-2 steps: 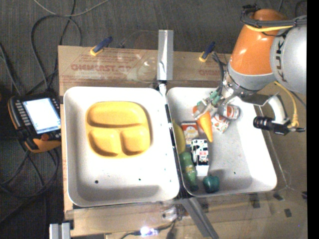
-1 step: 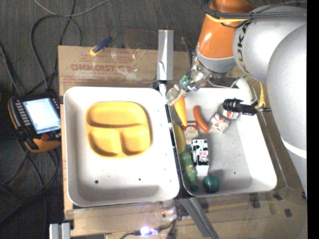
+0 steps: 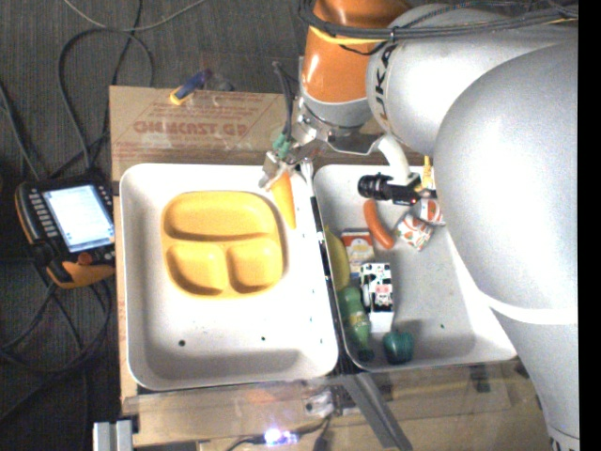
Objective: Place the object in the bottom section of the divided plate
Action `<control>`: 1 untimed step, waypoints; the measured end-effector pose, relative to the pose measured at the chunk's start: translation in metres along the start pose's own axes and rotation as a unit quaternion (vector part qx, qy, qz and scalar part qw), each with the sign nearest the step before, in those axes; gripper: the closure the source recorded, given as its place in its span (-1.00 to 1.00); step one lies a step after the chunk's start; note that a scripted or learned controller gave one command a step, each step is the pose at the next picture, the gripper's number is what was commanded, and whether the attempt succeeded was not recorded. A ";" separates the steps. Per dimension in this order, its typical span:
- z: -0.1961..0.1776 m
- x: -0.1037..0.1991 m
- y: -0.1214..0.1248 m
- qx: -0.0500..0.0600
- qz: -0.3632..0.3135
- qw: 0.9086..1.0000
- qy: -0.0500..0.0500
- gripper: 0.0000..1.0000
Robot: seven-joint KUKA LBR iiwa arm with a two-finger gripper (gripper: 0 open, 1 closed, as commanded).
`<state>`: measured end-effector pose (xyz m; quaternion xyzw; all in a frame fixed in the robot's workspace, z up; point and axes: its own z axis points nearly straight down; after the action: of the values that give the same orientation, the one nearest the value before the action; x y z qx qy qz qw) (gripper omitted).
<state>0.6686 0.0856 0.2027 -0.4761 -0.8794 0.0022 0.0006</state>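
Where the two white bins meet, the pincer (image 3: 285, 163) hangs above the top right corner of the divided plate (image 3: 223, 242), and a slim orange object (image 3: 285, 200), carrot-like, points down from it toward the left bin's (image 3: 225, 346) right wall; the object's top end sits up among the fingers, so the pincer appears to be pinching it, though the exact grip is hard to make out; the object is beside the plate's right rim and lies in none of the sections. One yellow plate lies in the left bin, with three sections: one wide one at the top and two smaller ones at the bottom. Right of the plate, the right bin (image 3: 441, 332) holds a handful of small things: one reddish sausage shape (image 3: 379, 225), one red-and-white crumpled item (image 3: 419, 225), one orange carton (image 3: 358, 249), one black-and-white carton (image 3: 377, 287), one dark green round piece (image 3: 398, 346), and a row of yellow and green pieces (image 3: 349, 303) along its left wall, too small to tell apart. The arm (image 3: 488, 139) covers much of the right bin's right side. Far left of the plate lies one handheld screen (image 3: 70, 216); above the plate lies one cardboard sheet (image 3: 192, 130) whose print is unreadable.
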 end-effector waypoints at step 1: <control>0.003 -0.007 -0.005 0.000 0.066 0.998 0.001 1.00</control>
<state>0.6683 0.0774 0.1993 -0.5334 -0.8459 0.0018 0.0012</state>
